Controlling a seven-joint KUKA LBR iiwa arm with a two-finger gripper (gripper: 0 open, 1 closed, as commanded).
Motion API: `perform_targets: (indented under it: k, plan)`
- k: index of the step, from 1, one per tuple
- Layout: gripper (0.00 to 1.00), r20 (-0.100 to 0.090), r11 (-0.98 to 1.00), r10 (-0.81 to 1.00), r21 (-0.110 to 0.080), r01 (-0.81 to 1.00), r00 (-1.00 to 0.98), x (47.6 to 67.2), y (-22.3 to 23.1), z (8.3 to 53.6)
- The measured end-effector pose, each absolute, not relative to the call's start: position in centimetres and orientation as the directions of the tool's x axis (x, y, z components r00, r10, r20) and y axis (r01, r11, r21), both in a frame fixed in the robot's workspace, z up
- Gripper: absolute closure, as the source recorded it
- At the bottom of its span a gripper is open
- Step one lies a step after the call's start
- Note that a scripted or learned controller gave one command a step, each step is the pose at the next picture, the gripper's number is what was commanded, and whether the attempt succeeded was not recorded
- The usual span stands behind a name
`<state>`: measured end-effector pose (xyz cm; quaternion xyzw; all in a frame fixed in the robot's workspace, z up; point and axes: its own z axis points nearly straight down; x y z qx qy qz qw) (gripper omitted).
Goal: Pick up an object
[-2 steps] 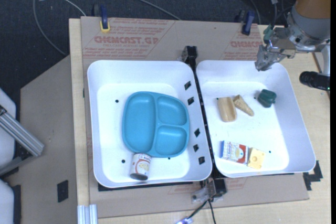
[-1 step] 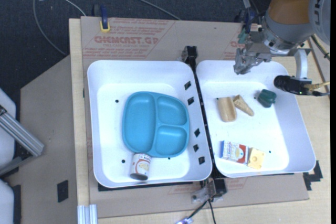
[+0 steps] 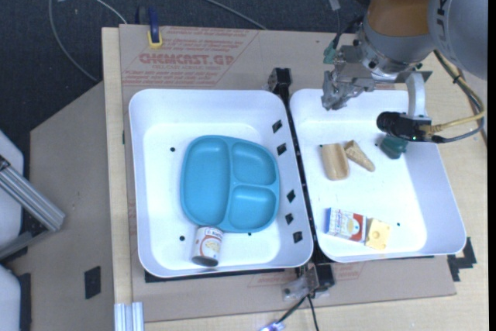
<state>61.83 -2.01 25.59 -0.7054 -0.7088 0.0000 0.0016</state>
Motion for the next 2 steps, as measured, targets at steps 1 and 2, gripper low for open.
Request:
perform_targets:
  k: [1,2]
  plan:
    - [1.00,0.001,0.004,1.000,-0.003,1.000,-0.004,62.0,3.9,24.4]
    - [1.00,0.001,0.003,1.000,-0.004,1.000,-0.003,60.8,8.8,22.8]
